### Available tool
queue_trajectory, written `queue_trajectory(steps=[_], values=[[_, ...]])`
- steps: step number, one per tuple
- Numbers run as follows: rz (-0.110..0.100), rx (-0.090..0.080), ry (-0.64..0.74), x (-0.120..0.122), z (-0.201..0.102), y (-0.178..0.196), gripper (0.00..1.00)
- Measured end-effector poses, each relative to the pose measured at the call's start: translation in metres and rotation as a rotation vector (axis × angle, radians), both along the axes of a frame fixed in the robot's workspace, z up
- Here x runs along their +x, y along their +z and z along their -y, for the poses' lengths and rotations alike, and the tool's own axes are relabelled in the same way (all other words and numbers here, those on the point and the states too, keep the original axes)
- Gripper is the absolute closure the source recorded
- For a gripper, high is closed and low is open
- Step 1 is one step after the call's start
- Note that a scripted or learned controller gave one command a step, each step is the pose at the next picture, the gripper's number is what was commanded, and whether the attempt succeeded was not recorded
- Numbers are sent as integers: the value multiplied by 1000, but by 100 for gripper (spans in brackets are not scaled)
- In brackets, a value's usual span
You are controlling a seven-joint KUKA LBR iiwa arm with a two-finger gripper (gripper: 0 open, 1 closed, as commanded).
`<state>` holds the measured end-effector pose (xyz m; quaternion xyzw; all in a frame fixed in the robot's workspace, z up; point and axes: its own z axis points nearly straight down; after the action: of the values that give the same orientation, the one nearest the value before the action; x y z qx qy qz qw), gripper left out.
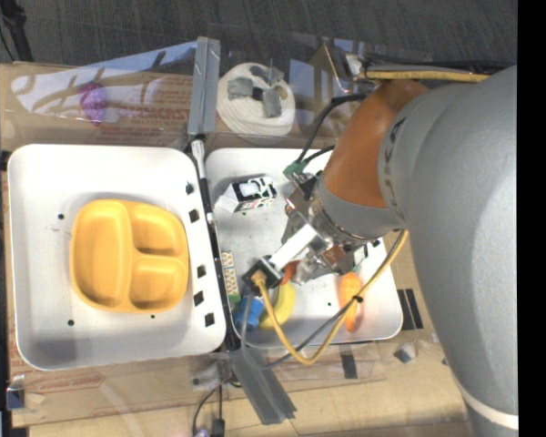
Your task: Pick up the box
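Box (253, 192): small, black and white; lay in the right-hand bin (244, 237), toward its far left corner, apart from the gripper (314, 260). Gripper: hung low over that bin's middle, near a banana (282, 304); whether its jaws were open or closed could not be told. Left-hand bin (36, 198): held a yellow divided tray (129, 255).

The yellow tray (129, 255) is smooth, faintly glossy plastic; the left bin (36, 335) and right bin (244, 233) look matt; the box (253, 192) seems printed card.
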<state>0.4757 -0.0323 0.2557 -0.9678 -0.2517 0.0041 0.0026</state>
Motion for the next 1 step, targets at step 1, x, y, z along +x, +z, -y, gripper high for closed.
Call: queue_trajectory(steps=[1], values=[[-2,-1,-299,15,43,-49,100]])
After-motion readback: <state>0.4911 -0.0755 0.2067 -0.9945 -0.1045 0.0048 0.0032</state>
